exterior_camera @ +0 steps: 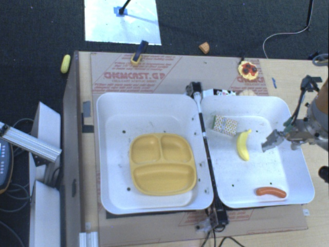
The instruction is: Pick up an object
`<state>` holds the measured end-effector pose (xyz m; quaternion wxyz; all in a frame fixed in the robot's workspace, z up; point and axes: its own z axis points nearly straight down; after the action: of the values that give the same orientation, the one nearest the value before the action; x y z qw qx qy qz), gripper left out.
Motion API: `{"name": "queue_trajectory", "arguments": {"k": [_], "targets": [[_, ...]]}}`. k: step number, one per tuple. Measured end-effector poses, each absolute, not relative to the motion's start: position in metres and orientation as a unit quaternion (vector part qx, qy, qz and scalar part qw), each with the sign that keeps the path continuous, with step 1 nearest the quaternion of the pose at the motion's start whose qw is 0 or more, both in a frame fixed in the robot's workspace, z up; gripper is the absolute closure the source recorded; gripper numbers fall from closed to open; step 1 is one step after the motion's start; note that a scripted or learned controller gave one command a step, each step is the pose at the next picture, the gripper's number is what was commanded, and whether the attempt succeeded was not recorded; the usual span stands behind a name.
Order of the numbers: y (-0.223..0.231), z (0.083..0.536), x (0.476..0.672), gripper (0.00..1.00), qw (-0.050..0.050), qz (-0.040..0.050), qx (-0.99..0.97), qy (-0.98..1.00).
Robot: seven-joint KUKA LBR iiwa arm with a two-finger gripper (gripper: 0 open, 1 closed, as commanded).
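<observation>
The right bin (288, 189) holds a yellow banana (243, 144) near its middle. A small speckled block (225, 124) lies just up and left of the banana, and an orange-red sausage (271, 192) rests near the front wall. My gripper (271, 141) hovers over the right part of this bin, a short way right of the banana and apart from it. Nothing shows in its grasp.
A yellow divided plate (162, 163) sits in the left bin (110, 138). On the bench behind the bins lie a small toy pizza (248, 69) and a yellow-and-blue tool (138, 53). A yellow piece (65, 63) and an orange piece (204, 47) lie on the floor.
</observation>
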<state>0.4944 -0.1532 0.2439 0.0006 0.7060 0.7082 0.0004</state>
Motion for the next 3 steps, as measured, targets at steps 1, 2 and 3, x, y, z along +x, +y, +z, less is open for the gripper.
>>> {"name": "queue_trajectory", "arguments": {"k": [1, 2, 3], "targets": [[-0.128, 0.155, 0.577, 0.0, 0.0, 0.0, 0.706, 0.708], [-0.13, 0.086, 0.568, 0.0, 0.0, -0.0002, 0.707, 0.708], [-0.13, 0.097, 0.569, 1.0, 0.001, 0.0009, 0.706, 0.708]]}}
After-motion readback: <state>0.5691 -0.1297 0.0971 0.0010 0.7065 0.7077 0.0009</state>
